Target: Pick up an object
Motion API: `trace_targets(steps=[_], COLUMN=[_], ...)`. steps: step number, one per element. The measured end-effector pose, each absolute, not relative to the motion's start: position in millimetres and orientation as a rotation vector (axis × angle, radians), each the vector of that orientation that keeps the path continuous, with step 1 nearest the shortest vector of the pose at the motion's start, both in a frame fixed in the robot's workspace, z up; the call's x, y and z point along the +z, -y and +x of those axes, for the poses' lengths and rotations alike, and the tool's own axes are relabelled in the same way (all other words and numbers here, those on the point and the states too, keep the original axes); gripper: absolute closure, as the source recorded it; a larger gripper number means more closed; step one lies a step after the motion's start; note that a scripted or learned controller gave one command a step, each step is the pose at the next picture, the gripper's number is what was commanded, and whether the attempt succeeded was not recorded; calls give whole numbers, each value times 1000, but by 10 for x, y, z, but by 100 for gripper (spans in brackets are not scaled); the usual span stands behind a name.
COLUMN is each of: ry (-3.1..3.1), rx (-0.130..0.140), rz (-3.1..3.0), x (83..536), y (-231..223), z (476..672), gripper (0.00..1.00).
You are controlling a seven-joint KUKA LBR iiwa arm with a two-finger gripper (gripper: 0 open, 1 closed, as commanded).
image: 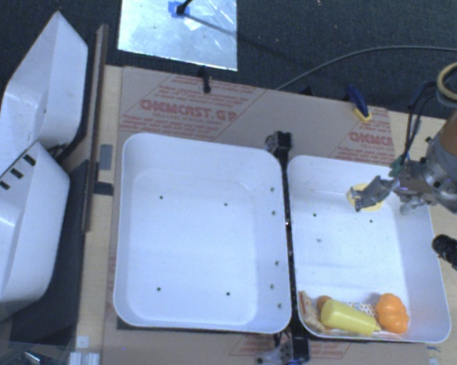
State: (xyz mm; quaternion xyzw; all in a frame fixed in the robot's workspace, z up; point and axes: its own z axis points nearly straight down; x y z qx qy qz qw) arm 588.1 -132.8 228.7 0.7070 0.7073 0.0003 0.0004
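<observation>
My gripper (372, 194) hangs over the back part of the right bin (419, 242), reaching in from the right. A small pale yellow object (375, 192) shows between its fingers, and the gripper is shut on it. At the bin's front edge lie a yellow oblong object (348, 318), an orange round object (393, 313) and a small brown piece (324, 302), close together.
The left bin (127, 231) stands beside the right one, with a black divider (287, 226) between them. Two white bin lids (21, 185) lean at the far left. A blue and yellow clamp (359, 103) lies on the board behind the bins.
</observation>
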Motion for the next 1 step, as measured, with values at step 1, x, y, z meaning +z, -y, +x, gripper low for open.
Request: trace_targets(steps=[1], ry=[-2215], rx=[-1], rz=[2228], x=[2090], y=[2008], z=[5508], gripper=[0])
